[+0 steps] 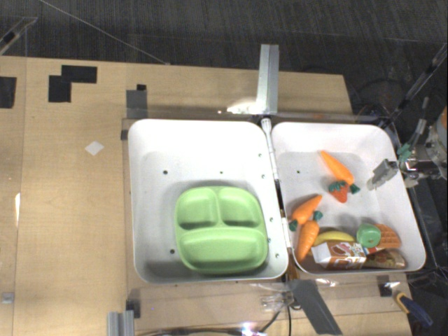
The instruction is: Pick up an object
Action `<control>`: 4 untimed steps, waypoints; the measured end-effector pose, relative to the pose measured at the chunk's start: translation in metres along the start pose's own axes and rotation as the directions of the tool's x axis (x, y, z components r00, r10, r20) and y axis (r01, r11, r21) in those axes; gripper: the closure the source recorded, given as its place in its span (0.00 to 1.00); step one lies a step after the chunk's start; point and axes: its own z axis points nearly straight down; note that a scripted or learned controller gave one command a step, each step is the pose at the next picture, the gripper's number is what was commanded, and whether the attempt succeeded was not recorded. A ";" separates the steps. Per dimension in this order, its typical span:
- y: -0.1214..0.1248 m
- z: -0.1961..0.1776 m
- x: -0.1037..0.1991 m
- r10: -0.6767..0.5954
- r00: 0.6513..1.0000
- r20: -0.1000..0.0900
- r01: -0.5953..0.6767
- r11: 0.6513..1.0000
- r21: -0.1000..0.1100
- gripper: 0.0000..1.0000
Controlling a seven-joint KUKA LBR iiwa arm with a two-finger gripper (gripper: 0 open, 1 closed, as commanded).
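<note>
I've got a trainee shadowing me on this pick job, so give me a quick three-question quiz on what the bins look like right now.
1. True or false: the green divided tray lies in the right bin.
2. How many orange carrots lie in the right bin?
3. The yellow banana lies: A) in the left bin; B) near the front edge of the right bin, beside a carrot; C) on the tray.

Key
1. False; it lies in the left bin.
2. Three: one near the middle and two by the divider, and the one by the banana.
3. B.
</note>
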 end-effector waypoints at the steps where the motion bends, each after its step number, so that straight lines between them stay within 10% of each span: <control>1: 0.047 0.061 0.036 0.256 0.967 -0.001 -0.256 0.967 0.001 0.00; 2: 0.094 0.150 0.030 0.377 0.926 0.000 -0.377 0.926 0.000 0.00; 3: 0.095 0.139 0.031 0.370 0.929 0.000 -0.370 0.929 -0.002 1.00; 4: 0.110 0.153 0.035 0.196 0.981 0.001 -0.196 0.980 0.014 1.00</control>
